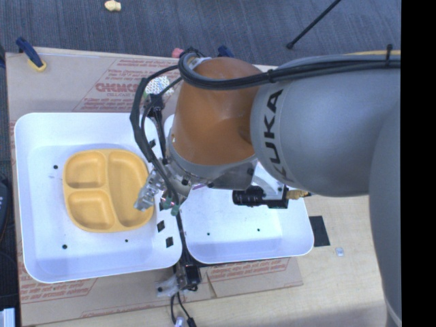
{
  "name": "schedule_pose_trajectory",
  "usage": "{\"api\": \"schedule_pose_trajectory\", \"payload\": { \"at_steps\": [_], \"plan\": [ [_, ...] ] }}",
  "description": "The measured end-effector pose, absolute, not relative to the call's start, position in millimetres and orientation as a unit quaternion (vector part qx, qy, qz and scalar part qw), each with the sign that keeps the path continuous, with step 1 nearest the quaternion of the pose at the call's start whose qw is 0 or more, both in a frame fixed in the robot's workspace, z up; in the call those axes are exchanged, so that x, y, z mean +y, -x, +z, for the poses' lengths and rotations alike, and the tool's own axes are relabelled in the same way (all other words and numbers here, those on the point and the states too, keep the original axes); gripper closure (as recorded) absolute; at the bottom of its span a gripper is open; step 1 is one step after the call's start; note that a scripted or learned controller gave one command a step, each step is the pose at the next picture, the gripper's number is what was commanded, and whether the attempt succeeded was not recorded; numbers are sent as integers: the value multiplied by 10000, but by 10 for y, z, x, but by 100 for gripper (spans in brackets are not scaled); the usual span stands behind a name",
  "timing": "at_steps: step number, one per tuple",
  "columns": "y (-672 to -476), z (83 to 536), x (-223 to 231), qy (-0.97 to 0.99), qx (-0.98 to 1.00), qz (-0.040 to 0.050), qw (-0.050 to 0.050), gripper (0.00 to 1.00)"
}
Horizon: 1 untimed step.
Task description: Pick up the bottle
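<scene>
While the gripper (pixel 146 197) hangs over the yellow tray (pixel 107 189) edge — finger state: cannot tell — you risk striking the tray; no bottle is visible nearby.

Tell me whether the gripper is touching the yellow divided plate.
Cannot tell. In the camera view the gripper overlaps the yellow divided plate's right rim, hiding any gap.

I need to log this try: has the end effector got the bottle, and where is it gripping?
Cannot be told. The end effector sits low at the right edge of the yellow tray, and the arm covers whatever might be under it.
</scene>
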State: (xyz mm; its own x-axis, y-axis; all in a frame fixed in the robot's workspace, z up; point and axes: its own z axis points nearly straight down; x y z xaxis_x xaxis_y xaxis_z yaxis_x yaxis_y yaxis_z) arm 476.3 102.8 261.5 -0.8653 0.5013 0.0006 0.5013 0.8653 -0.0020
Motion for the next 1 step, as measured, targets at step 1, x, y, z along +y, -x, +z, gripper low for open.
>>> {"api": "schedule_pose_trajectory", "payload": {
  "at_steps": [1],
  "plan": [
    [-4768,2037,1379,1208,-9927,10,20,100]
  ]
}}
